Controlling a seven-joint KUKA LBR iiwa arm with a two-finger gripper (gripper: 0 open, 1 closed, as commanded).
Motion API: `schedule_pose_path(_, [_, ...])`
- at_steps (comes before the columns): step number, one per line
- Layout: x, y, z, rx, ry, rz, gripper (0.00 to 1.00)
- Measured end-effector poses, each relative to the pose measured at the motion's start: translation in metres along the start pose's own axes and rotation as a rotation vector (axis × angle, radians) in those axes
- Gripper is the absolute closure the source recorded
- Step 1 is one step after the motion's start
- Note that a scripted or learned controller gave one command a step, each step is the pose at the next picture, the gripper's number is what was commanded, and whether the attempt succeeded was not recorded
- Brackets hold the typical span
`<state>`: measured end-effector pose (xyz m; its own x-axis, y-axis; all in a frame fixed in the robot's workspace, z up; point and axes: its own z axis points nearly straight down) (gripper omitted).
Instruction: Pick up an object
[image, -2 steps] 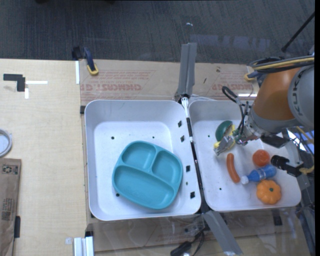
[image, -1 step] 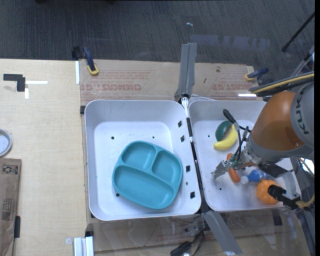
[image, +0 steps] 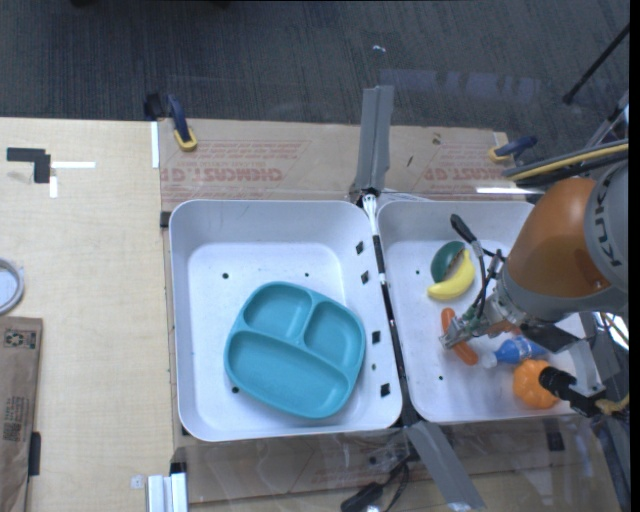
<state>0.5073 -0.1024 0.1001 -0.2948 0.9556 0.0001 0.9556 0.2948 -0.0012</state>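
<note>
Pale wood bench (image: 90, 250) with a brown printed cardboard sheet (image: 270, 160) along its 12 o'clock side. Two white bins sit on it, touching along one shared edge: left bin (image: 178, 300) at 9 o'clock, right bin (image: 415, 290) at 3 o'clock.

Grey arm (image: 600, 235) with orange band (image: 560, 245) comes in from 3 o'clock and hangs over the right bin's 3 o'clock half.

Teal three-compartment plate (image: 295, 350) lies flat in the left bin, toward its 5 o'clock part, turned at an angle to the walls. Nothing on it.

Gripper (image: 470, 328) is low in the middle of the right bin, pointing toward 9 o'clock. Tip is right at an orange-red piece (image: 456, 338) on the bin floor, looks touching or just above it. Too small and blocked by the wrist: cannot tell how far the gripper is open, or whether it has hold of anything.

Other loose things in the right bin:
- orange round thing (image: 530, 385) at the bin's 5 o'clock corner
- yellow banana (image: 452, 283) at 12 o'clock of the orange-red piece, near it but apart
- dark green round thing (image: 445, 260) touching the banana on its 12 o'clock side
- blue-and-white thing (image: 512, 351) at 3 o'clock of the orange-red piece, just beside it, partly under the wrist

Outside the bins: brown package (image: 20, 380) at the bench's 8 o'clock edge, tape roll (image: 5, 287) at 9 o'clock edge, cut off by the frame. Blue-and-yellow clamp (image: 180, 125) at 11 o'clock, a second clamp (image: 515, 150) at 1 o'clock.
</note>
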Motion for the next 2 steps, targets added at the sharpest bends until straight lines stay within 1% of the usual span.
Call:
schedule_pose_path(1, [0.028, 0.060, -0.091, 0.000, -0.001, 0.035, 1.00])
schedule_pose_path(2, [0.023, 0.017, -0.091, 0.003, 0.001, 0.321, 1.00])
